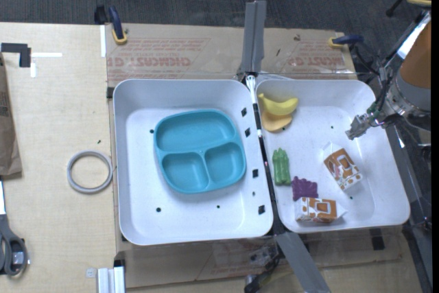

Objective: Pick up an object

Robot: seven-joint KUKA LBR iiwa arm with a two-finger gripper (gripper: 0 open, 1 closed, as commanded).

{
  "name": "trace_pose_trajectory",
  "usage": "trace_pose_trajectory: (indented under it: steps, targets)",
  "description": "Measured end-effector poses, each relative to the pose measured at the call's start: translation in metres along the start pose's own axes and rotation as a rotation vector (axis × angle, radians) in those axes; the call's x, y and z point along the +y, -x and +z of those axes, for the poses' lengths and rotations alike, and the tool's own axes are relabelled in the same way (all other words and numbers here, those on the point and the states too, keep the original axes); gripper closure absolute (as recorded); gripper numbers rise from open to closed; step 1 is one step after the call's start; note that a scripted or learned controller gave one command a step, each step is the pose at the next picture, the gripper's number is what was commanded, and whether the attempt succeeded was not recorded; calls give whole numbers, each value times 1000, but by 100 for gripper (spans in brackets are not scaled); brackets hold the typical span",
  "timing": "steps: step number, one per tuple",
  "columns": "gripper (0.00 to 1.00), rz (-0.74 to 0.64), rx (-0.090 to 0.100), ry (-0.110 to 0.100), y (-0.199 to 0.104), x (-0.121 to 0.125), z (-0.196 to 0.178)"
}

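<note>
- Camera view: two white bins side by side on the bench; the right bin [384,213] serves as landmark for what follows.
- Gripper [358,127] hangs over the right bin's upper right part, near its right wall, reaching in from the right. It is small and partly blurred; I cannot tell how wide it stands, and nothing is seen held in it.
- Inside the right bin, upper left corner: a yellow banana [278,105] lying on an orange piece, close to the wall shared with the other bin.
- Left side of the right bin, mid-height: a green toy [281,167], upright-long, just beside the dividing wall.
- Below and right of it: a purple toy [304,186].
- Lower middle of the right bin: an orange-and-white carton [317,210], touching or just beside the purple toy.
- Centre-right of the right bin: a second orange-and-white packet [342,169], tilted, below and left of the gripper, apart from it.
- Left of the right bin: the left bin [130,168] holds a blue divided tray [199,151].
- Far left of the right bin, on the bench: a grey ring [90,171].
</note>
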State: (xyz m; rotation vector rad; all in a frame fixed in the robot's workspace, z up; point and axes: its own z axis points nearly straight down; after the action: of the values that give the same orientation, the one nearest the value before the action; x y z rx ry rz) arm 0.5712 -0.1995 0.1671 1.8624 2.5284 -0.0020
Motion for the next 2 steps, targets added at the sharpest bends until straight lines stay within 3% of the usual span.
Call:
trace_pose_trajectory:
  steps: [1, 2]
  targets:
    - [100, -216, -1, 1, -2, 32, -64]
    - [100, -34, -1, 1, 22, 30, -92]
